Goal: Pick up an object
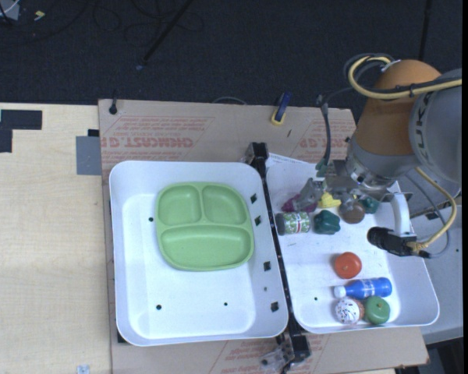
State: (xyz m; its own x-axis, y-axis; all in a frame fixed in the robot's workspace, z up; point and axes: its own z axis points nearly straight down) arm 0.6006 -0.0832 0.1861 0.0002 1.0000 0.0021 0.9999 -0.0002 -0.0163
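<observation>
My gripper (321,187) hangs low over the far part of the right bin (312,302), under the grey wrist with its orange band. Right below it lies a cluster: a magenta piece (299,203), a small yellow object (327,201), a brown round object (352,212), a dark green lump (326,224) and a small can with a green label (294,223) lying on its side. Whether anything sits in the gripper is hidden by the wrist. Nearer the front lie a red ball (347,265), a blue bottle (367,288), a white speckled ball (347,311) and a green round piece (378,310).
The left bin (132,287) holds a light green divided plate (204,226). A black divider rail (269,240) runs between the two bins. Cardboard lies under both bins, and a blue and yellow clamp (281,109) stands at its far edge.
</observation>
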